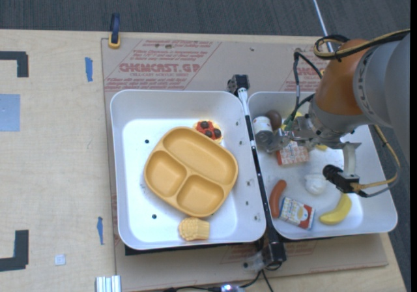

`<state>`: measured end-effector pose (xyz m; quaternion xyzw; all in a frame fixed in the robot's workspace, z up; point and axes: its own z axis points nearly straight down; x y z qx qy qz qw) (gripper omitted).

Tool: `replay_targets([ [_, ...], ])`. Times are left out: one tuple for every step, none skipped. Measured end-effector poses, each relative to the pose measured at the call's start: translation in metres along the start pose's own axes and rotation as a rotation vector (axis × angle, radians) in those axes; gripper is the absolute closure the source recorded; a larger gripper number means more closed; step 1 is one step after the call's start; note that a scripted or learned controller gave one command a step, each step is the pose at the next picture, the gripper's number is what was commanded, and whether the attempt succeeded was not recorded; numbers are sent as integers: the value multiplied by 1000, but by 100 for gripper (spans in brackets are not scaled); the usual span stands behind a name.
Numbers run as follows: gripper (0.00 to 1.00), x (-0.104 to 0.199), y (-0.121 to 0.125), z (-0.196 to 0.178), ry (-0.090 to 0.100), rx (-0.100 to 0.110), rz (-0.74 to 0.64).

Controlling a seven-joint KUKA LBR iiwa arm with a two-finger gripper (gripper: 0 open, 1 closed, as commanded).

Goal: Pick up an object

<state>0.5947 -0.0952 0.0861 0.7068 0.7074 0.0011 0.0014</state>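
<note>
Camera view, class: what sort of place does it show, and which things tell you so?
Probably a robotics lab test bench: a robot arm reaching over two white bins, toy food such as a banana, and tape marks on the board.

Right bin: banana, sausage, carton, white lump, checkered box lying flat.
</note>
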Motion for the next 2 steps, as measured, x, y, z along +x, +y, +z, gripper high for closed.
replay_targets([
  [100, 0, 0, -10, 0, 0, 0],
  [100, 62, -20, -125, 1, 3, 0],
])
